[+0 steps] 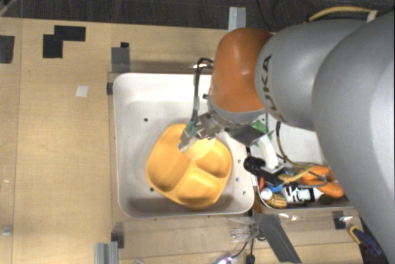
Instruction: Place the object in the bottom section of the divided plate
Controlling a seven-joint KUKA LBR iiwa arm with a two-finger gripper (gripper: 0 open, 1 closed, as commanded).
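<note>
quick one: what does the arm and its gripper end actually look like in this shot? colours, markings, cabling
The arm is bulky, with smooth rounded grey shells and a glossy orange band above the wrist. Black KUKA lettering runs along the grey shell beside the band. A thin dark cable loops off the wrist on the band's left. The gripper is small and dark grey with a greenish bit at its tip, over the yellow plate.

Glossy yellow plastic divided plate [188,171] in a smooth white plastic bin [133,133]; matt wooden bench [55,164].
</note>
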